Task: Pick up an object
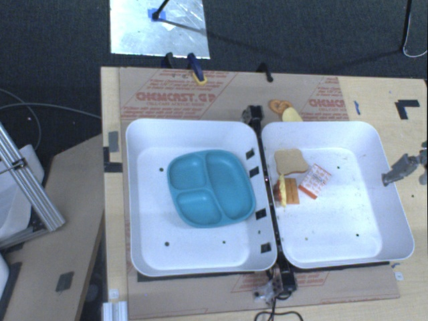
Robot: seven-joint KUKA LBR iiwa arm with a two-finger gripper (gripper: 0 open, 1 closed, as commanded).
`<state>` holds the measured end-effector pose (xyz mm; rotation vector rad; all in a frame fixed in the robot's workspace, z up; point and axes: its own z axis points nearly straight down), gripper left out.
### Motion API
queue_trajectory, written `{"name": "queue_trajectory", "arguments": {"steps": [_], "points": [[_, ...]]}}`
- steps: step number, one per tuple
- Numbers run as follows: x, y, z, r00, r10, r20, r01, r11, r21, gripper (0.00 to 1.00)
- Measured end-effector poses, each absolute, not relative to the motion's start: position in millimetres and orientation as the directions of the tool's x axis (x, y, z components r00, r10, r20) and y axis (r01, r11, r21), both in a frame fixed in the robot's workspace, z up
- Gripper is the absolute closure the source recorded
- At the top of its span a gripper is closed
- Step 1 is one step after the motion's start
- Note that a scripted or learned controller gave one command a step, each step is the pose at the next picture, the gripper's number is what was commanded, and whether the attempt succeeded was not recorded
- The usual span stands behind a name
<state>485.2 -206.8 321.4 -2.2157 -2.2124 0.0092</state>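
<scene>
While the gripper (401,168) hangs at the right edge of the right bin (374,246), nothing sits between its fingers.
Whether they are open or closed I cannot tell. The bread slice (289,160), packet (314,180) and small sandwich (287,192) lie near that bin's left wall; a blue divided plate (210,186) fills the left bin (144,246).

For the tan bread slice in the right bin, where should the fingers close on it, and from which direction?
Probably from straight above, closing across the bread slice's far and right edges: it lies flat, and those sides look open. Its near edge meets the yellow-and-red item, and the bin's left wall stands close, so both leave little room for a finger.
</scene>
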Motion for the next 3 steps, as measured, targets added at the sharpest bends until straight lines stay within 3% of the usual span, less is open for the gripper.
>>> {"name": "queue_trajectory", "arguments": {"steps": [1, 2, 3], "points": [[488.5, -124, 478, -0.012, 1.000, -0.002, 1.000, 0.012, 0.021, 0.00], [486.7, -149, 539, 0.000, 1.000, -0.004, 1.000, 0.000, 0.011, 0.00], [485.8, -100, 348, -0.005, 1.000, 0.003, 1.000, 0.005, -0.010, 0.00]]}}
